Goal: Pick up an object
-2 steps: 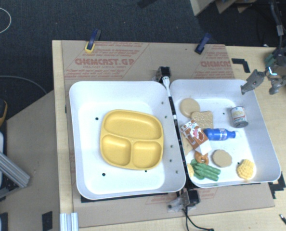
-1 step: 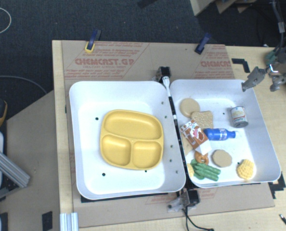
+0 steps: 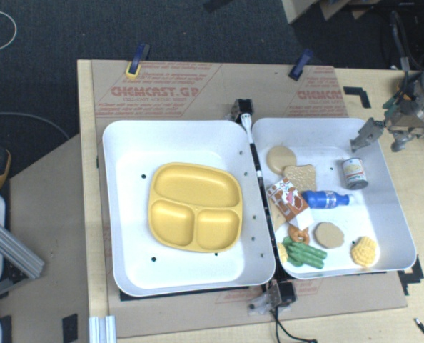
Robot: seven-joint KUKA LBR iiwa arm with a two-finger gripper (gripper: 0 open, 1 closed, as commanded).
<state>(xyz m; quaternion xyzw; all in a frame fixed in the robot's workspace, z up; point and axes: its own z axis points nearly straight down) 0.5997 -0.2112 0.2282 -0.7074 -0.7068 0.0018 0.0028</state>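
My gripper (image 3: 376, 145) hangs over the far right corner of the right bin (image 3: 390, 191), open, with nothing between its fingers. Just below it a small can (image 3: 353, 173) stands upright. Further left and nearer lie a blue bottle (image 3: 325, 200) on its side, a red-and-white snack packet (image 3: 287, 199), a bread slice (image 3: 300, 176) and a round tan cookie (image 3: 281, 157). At the bin's near end are another round cookie (image 3: 330, 234), green beans (image 3: 303, 254), a small orange piece (image 3: 298, 233) and a yellow corn piece (image 3: 364, 250).
The left bin (image 3: 126, 156) holds a yellow divided plate (image 3: 195, 207). A black divider clamp (image 3: 242, 108) sits between the bins at the far edge. Blue clips (image 3: 135, 59) pin the cardboard bench top.
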